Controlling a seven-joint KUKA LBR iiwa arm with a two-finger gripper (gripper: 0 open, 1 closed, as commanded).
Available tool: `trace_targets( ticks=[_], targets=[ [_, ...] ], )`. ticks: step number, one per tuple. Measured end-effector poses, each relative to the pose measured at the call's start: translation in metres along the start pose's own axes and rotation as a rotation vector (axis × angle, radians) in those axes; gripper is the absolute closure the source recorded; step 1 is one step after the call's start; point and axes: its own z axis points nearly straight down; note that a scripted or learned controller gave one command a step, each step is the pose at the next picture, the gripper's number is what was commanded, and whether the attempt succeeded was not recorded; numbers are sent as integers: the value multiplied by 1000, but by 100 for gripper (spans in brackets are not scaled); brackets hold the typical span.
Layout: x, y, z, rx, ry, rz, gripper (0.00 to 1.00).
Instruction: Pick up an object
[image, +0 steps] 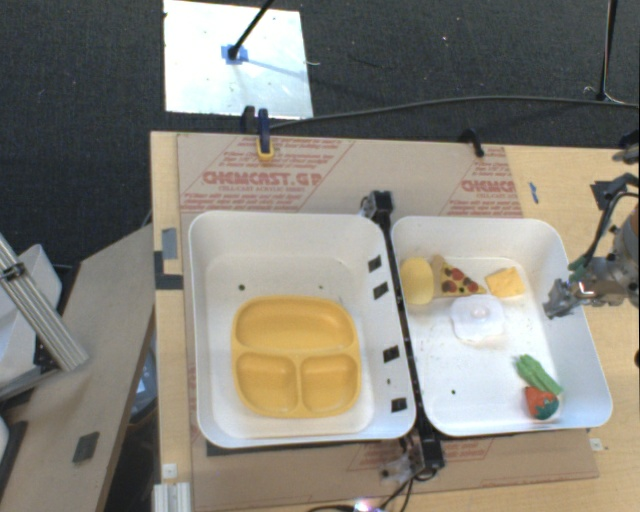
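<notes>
where the gripper (562, 298) hovers — carrot (540, 390), cheese wedge (505, 282) nearby

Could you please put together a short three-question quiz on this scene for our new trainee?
1. True or false: the yellow divided tray lies in the left bin.
2. Which thing lies nearest the front right corner of the right bin?
A. the yellow cheese wedge
B. the toy carrot
C. the pizza slice
3. Fill in: the gripper sits at the right bin's ____ rim.

Key:
1. True.
2. B; the carrot, orange with a green top, lies by that corner.
3. Right; it is beside the rim, with nothing seen between its fingers.
</notes>
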Motion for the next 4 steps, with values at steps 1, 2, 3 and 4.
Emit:
trace_targets(
  ticks=[1,2,3,4],
  targets=[
    [58,22,9,3,4,-6,100],
    [105,41,0,1,4,-5,100],
    [160,66,12,2,4,-5,100],
    [204,83,20,2,3,-4,100]
  ],
)
